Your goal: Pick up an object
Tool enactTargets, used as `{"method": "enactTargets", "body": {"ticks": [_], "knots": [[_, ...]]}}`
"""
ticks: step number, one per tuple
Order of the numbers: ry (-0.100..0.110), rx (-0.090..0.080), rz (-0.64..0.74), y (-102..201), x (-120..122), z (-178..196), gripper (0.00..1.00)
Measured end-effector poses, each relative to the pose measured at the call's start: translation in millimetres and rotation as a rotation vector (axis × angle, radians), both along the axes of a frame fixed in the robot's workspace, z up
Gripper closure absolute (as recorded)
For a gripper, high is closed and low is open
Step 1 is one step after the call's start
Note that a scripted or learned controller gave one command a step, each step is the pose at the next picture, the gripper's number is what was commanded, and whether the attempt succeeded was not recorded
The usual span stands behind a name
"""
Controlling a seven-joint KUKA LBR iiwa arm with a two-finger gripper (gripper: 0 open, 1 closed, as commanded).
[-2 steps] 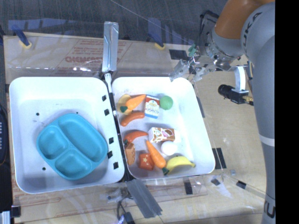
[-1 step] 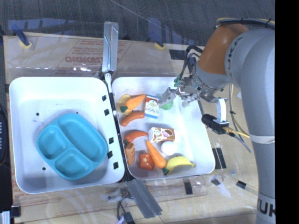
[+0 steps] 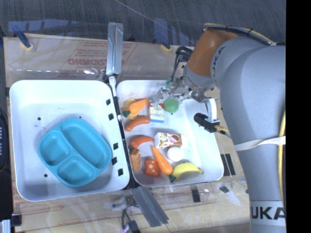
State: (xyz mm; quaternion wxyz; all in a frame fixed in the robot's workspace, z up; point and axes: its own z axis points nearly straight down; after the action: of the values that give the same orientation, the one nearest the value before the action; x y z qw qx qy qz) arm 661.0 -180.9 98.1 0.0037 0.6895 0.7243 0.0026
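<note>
The grey arm (image 3: 252, 125) with its orange band enters from 3 o'clock and bends toward the upper part of the right bin. The table (image 3: 58, 52) carries two shallow white bins side by side. The left bin (image 3: 24, 96) holds a blue divided plate (image 3: 74, 151), lying toward the bin's 6 o'clock side. The right bin (image 3: 214, 154) holds toy foods. The end effector (image 3: 167, 95) sits at the bin's 12 o'clock edge; whether it is released or clenched cannot be told, since its tips are hidden among the objects.

Contents of the right bin, largest first:
- A carrot (image 3: 138, 106) at 10 o'clock, tilted, just beside the small milk carton.
- A sausage (image 3: 137, 123) directly at 6 o'clock of that carrot.
- A second carrot (image 3: 162, 161) near 6 o'clock, lying diagonally.
- A banana (image 3: 186, 169) at 5 o'clock, touching the bin's lower wall.
- A brown-and-white carton (image 3: 169, 140) near the bin's centre.
- A red chilli (image 3: 141, 141) at 9 o'clock of that carton.
- A small milk carton (image 3: 156, 112) at 6 o'clock of the end effector.
- A white egg (image 3: 175, 154) just below the brown-and-white carton.
- A red pepper (image 3: 151, 167) beside the second carrot.
- A green ball (image 3: 171, 105) just beside the end effector.
</note>
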Motion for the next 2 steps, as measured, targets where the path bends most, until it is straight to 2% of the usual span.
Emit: {"method": "enactTargets", "body": {"ticks": [1,2], "knots": [[-0.002,0.002,0.006,2.3,1.9,11.5,1.0],[-0.001,0.002,0.007,2.6,1.5,10.8,0.0]]}}
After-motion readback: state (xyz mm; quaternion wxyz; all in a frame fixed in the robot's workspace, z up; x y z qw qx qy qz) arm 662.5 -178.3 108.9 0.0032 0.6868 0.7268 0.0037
